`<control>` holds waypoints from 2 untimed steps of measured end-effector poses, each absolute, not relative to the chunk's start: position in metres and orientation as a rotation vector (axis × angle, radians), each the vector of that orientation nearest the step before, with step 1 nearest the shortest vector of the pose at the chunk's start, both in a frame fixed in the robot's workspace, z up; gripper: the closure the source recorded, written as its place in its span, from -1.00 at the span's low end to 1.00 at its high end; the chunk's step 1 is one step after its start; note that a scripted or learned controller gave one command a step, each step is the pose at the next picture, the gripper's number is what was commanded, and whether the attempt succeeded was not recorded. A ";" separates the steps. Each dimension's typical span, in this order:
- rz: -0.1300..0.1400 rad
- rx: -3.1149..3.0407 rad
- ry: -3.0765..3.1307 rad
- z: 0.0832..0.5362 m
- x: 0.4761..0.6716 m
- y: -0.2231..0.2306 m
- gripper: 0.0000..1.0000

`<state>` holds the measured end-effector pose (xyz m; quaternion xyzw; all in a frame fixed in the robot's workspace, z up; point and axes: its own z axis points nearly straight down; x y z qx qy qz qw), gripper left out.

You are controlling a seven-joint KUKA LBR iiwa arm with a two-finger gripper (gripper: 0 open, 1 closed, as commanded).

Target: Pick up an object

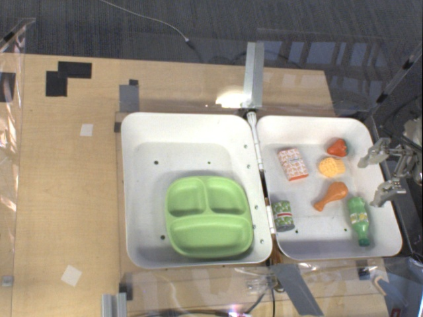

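The right bin holds several small items. A red piece lies at the back, with a round orange waffle just in front of it. An orange drumstick is in the middle and a green bottle lies at the front right. A pink and white packet and a small green can lie near the left wall. My gripper hangs over the bin's right rim, open, with nothing between its fingers. The bottle and drumstick are the closest items, just to its left.
The left bin holds a green divided plate in its front half. A metal post stands behind the seam between the bins. The wooden bench spreads to the left.
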<state>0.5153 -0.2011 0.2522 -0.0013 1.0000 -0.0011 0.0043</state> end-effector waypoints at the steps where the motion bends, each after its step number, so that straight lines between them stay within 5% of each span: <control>1: 0.001 0.631 3.077 0.107 0.554 -0.201 -1.00; 2: 0.005 1.283 2.856 0.088 0.620 -0.151 -1.00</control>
